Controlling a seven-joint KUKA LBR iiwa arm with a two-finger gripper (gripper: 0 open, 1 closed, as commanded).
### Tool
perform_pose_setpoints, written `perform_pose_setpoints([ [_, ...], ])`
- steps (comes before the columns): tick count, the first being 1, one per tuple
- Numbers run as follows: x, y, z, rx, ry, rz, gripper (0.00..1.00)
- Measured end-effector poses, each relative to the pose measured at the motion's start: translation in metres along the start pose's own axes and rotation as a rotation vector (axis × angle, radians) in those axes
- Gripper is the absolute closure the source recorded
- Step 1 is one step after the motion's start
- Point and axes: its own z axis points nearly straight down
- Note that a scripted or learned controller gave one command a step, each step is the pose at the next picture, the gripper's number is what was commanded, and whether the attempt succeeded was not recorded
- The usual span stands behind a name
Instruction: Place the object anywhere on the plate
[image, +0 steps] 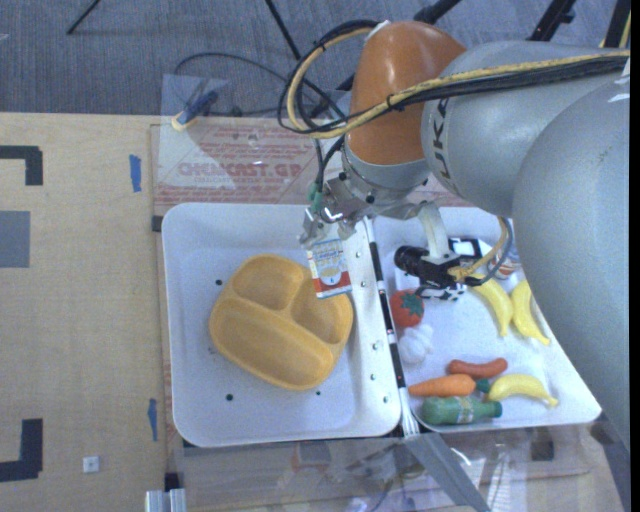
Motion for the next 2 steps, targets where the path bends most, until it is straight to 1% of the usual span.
perform_pose_setpoints([
  [1,0.070,-0.007,0.070,0.012,0.002,0.063,1.00],
  [2,0.095,0.017,0.049,0.002,0.002,-0.399,1.00],
])
